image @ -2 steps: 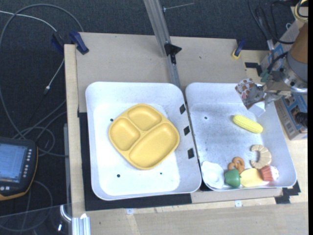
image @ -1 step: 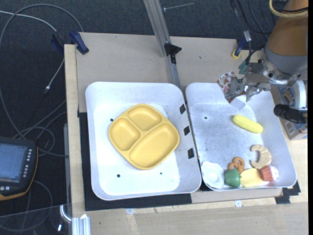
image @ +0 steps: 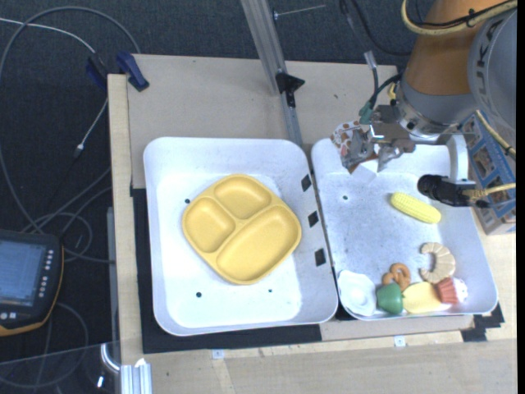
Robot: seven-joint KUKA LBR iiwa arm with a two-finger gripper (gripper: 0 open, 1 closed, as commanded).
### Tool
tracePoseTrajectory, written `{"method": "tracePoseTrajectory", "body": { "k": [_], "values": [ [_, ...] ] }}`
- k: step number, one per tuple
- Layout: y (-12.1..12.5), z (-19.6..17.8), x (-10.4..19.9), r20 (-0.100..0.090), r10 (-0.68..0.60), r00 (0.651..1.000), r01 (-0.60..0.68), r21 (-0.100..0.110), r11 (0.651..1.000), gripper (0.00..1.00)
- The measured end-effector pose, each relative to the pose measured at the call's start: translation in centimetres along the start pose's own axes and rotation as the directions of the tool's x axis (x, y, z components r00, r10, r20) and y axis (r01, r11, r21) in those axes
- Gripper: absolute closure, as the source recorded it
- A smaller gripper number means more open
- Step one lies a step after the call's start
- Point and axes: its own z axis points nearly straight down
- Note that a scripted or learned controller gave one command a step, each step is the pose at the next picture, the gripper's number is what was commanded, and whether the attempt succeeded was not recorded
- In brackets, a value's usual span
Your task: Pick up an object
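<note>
Tool (image: 367, 150): we saw it hanging over the far corner of the right bin (image: 361, 220), well apart from any item; whether it was spread or pressed together, we could not tell.
Candidates: we found the corn cob (image: 415, 208) alone mid-bin, and the shrimp (image: 437, 260), pretzel (image: 396, 274), green piece (image: 390, 300) and strawberry (image: 448, 290) crowded by the near wall.
Left bin (image: 164, 220): it carried a yellow divided plate (image: 240, 228).
Risk: we judged a descent there would close on bare floor; among the cluster, neighbours could be nudged instead of gripped.
Writing: we could read none.
</note>
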Motion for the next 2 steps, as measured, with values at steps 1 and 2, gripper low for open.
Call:
{"method": "tracePoseTrajectory", "body": {
  "k": [1, 2],
  "values": [
    [1.4, 1.2, 5.9, 0.0, 0.0, 1.0, 0.0, -0.003, 1.0, 1.0],
    [3.5, 0.5, 10.6, 0.0, 0.001, 1.0, -0.001, -0.006, 1.0, 1.0]
  ]
}}
